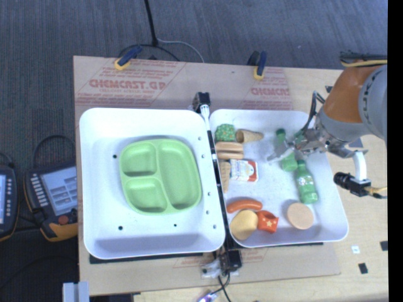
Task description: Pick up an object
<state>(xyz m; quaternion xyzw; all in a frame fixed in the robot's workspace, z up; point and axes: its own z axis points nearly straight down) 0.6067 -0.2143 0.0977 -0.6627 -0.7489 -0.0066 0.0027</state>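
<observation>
The right bin (334,228) holds several toy foods. Among them are a green bottle (306,185), a round tan disc (300,216), a red pepper piece (268,221), a yellow-orange fruit (244,224), a sausage (244,204), a white and red packet (243,170), a hot dog bun (228,150), a cone (249,136) and a green broccoli-like piece (225,133). My gripper (284,151) is low in the right bin's upper right part. It sits just above the bottle's top, beside a small green piece (289,163). I cannot tell whether it touches either one.
The left bin (94,168) holds a green divided plate (160,173). A black connector (201,100) sits at the far end of the seam between the bins. Clamps (258,65) hold the board at the back. A control pendant (53,194) lies off the bench to the left.
</observation>
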